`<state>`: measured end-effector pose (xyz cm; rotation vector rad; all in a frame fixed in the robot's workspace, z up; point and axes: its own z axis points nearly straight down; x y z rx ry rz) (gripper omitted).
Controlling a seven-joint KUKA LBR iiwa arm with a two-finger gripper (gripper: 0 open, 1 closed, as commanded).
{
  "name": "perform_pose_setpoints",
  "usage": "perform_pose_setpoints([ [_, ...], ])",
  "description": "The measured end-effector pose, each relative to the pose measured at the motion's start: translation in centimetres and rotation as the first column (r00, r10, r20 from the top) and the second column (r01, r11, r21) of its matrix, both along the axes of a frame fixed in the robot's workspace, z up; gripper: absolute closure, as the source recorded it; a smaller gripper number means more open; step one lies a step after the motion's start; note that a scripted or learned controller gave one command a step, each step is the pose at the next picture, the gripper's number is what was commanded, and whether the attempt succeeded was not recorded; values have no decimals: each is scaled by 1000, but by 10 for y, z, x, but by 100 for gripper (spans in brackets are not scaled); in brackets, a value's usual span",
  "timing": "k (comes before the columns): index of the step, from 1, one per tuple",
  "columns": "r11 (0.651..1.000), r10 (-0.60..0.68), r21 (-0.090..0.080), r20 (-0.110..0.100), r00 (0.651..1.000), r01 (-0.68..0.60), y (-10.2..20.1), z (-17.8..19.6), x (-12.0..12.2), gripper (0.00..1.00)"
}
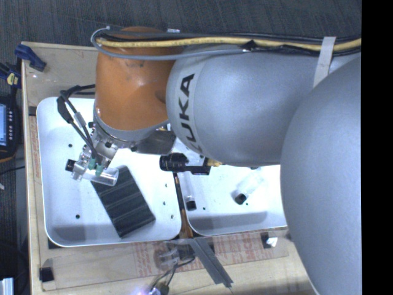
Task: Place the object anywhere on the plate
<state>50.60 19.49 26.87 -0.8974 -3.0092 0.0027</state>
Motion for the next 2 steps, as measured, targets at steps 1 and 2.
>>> perform_pose_setpoints([
  [1,995,95,1,2,995,-95,24,59,94,100],
  [2,990,139,1,0,990,-139,-3,40,-7,100],
])
